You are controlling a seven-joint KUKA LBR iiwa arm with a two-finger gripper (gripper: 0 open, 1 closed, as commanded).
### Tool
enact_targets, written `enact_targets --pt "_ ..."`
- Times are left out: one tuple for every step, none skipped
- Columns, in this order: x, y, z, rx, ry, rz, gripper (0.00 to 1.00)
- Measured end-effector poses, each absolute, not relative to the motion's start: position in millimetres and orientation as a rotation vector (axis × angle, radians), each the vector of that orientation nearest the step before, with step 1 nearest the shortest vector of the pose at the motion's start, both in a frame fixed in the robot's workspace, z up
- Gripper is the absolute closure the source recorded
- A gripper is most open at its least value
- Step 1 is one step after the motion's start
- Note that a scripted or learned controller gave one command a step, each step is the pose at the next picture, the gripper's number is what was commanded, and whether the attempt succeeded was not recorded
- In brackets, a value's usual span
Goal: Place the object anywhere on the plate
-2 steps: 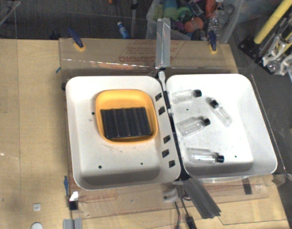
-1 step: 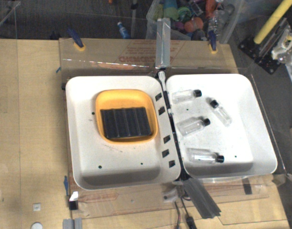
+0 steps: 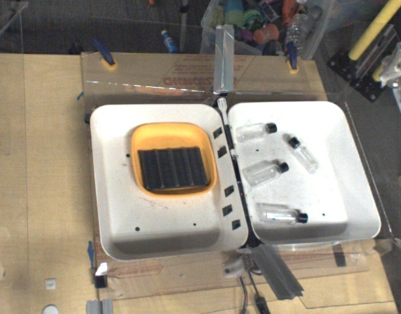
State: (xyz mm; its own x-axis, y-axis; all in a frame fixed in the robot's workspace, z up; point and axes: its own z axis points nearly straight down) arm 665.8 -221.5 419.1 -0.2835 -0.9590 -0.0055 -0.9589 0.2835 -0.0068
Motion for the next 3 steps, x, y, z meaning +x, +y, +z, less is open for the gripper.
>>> enact_targets --pt "667.9 -221 436 -2.214 2.218 -0.004 1.00" --pt "667.5 -221 429 -2.540 1.840 0.002 1.00" --pt "667.5 -207 409 -2.775 1.464 0.006 1.00"
